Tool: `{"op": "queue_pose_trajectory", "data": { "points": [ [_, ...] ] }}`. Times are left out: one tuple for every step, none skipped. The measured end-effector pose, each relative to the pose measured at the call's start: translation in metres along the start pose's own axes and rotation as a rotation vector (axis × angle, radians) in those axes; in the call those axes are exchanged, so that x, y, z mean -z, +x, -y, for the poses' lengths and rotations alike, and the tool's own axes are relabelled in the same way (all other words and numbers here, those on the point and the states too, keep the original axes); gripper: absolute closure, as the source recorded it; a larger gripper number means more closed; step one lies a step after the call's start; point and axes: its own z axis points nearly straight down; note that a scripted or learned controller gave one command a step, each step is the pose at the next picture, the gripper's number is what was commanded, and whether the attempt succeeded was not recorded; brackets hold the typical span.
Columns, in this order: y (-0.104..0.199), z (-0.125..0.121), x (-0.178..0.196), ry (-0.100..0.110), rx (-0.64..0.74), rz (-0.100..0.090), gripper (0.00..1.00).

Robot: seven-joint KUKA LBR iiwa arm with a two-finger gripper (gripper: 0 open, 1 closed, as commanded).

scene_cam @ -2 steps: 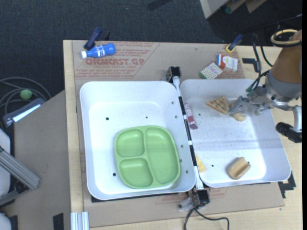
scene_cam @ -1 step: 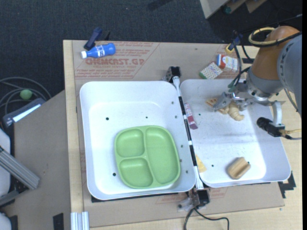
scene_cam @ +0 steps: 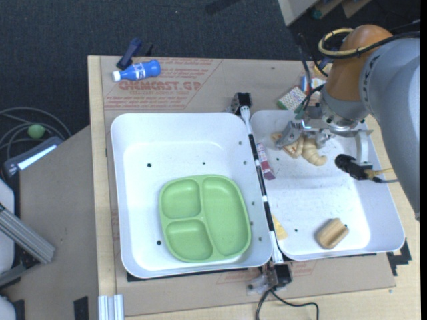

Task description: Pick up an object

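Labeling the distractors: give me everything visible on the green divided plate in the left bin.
The green divided plate is pale green, looks like matte plastic, and is a rounded rectangle with a raised rim. Ridges split it into three compartments: two smaller ones on its left side, one long one on its right. All three look bare. It lies flat, right side up, turned slightly askew, on the floor of the left bin, toward the near edge and right of centre. Nothing but the bin floor touches it; the tool is over the other bin.
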Motion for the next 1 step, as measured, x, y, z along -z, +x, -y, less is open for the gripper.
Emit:
{"op": "queue_pose_trajectory", "data": {
  "points": [
    [0.0079,-0.0002,0.0001,-0.003,-0.001,0.003,0.0]
  ]
}}
